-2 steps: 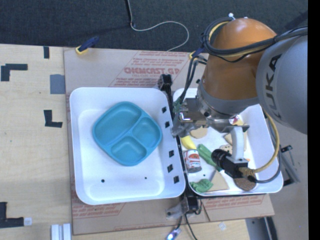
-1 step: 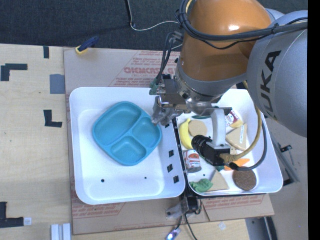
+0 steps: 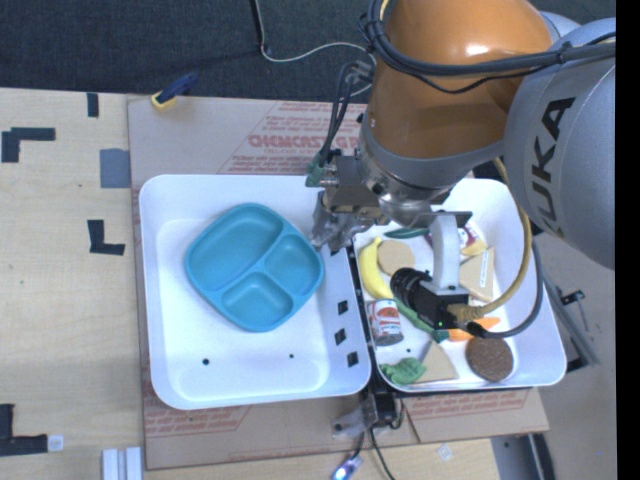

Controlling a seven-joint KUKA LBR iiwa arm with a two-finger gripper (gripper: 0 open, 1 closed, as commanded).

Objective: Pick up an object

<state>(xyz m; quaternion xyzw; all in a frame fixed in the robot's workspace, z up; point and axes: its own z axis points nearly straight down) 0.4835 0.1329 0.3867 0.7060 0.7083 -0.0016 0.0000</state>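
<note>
Currently the end effector [image 3: 333,223] hangs low at centre frame, right over the wall where the two bins meet, just beside the right rim of the blue plate [image 3: 255,266]. Nothing shows clamped in it. Wide or narrow: cannot tell, since the wrist covers it from above.

The plate lies flat and alone in the left bin [image 3: 160,298], turned on a diagonal, with its three compartments bare. The small stuff is crowded in the right bin [image 3: 545,358], lower right of frame: a banana [image 3: 372,273] along the dividing wall, a small can [image 3: 386,321] just below it, a green scrap [image 3: 405,371] at the bottom edge and a brown disc [image 3: 491,359] near the corner. Several pieces there are partly hidden under the robot. Both bins sit on a cardboard sheet [image 3: 230,138] on the surface [image 3: 60,298].

Likely target is whichever thing is nearest, the plate's right edge or the banana's top end. Which one cannot be settled from this angle, and no pick is done yet.

The arm [image 3: 580,158] enters from the right of frame. Its orange band [image 3: 460,28] bulks at top centre-right, and the wrist points down, leaning left toward the divider. The plate rim is thin and flat, so a grip there looks likely to slip.
</note>
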